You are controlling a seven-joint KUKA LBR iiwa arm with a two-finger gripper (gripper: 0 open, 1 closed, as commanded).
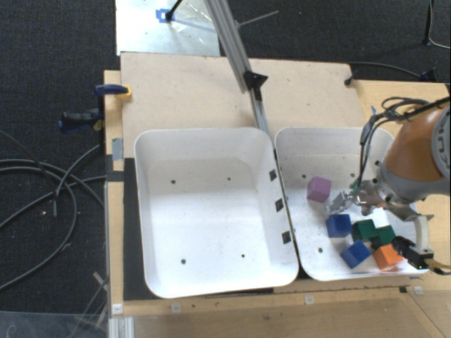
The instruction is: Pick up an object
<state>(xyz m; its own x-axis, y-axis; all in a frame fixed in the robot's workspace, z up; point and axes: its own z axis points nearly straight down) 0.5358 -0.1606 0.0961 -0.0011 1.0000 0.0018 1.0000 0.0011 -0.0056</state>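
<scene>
- The gripper (343, 201) hangs low in the right bin (299, 146), between the purple cube (319, 188) and the upper blue cube (339, 225); whether its pincer is spread or clenched, I cannot tell.
- Blue, green (365, 228) and orange (387, 257) cubes crowd the bin's near-right corner, touching; a grasp there could likely jam on a neighbour or nudge the pile.
- The purple cube stands apart, the safer target, though a skewed approach might push it aside.

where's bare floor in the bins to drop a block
The left bin offers bare floor wall to wall. In the right bin, the far strip behind the purple block is free; its near right corner is crowded with blocks around the claw.
</scene>
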